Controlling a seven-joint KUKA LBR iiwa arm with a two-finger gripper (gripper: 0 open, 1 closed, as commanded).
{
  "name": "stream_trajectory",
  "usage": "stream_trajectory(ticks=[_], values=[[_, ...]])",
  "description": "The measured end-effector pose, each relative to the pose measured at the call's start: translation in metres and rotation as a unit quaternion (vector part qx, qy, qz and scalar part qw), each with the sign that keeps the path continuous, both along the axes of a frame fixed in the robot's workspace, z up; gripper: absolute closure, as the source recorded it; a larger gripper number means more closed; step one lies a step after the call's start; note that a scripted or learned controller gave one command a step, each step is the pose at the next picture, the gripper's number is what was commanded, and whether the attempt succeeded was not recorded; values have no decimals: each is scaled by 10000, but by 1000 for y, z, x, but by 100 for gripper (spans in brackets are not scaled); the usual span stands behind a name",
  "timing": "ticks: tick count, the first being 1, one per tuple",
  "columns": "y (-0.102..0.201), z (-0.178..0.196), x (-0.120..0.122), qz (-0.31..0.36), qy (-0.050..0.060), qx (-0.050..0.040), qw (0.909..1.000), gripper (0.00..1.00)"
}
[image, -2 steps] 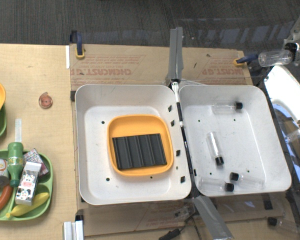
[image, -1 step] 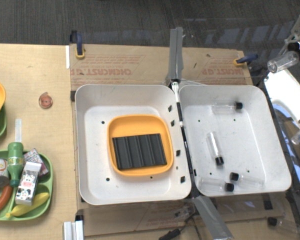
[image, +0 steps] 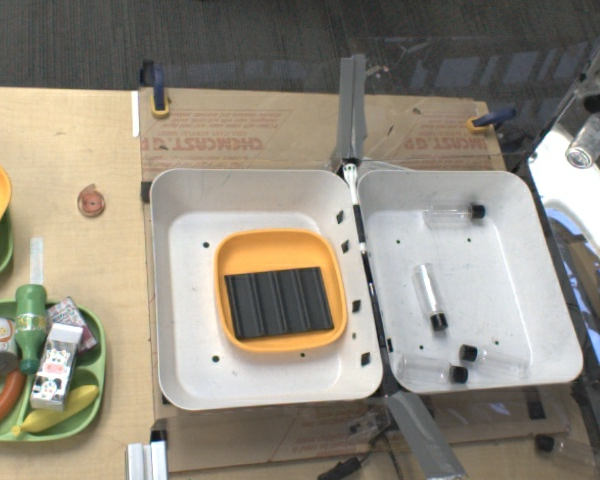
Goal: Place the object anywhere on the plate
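Two white bins sit side by side on my tabletop point(image: 60, 148). The left bin point(image: 180, 368) holds an orange plate point(image: 280, 248) carrying a dark ribbed slab point(image: 280, 302). The right bin point(image: 540, 268) holds what appear to be clear tubes with black caps: one point(image: 428, 293) central, one point(image: 452, 214) near the far wall, others point(image: 485, 360) near the front edge. A green tray point(image: 85, 393) of toy food rests at far left.

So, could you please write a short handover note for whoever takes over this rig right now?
End effector: I see none over the bins.
Plate: the orange plate sits in the left bin, with a dark ribbed block lying on it.
Right bin: four clear tubes with black caps; the middle tube lies nearest the divider.
Done: the block is on the plate.
Left: unclear whether the tubes should follow.
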State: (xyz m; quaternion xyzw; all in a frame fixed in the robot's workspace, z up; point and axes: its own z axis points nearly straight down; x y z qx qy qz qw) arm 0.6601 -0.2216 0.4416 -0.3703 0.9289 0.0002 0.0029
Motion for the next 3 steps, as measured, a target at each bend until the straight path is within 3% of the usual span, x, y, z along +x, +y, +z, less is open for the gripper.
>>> stream_trajectory(ticks=[1,2,3], values=[[0,0,0,1752,-5,-5,9845,100],[0,0,0,1751,-4,-5,9846,0],[1,-82,0,4961,0,-1,8683,0]])
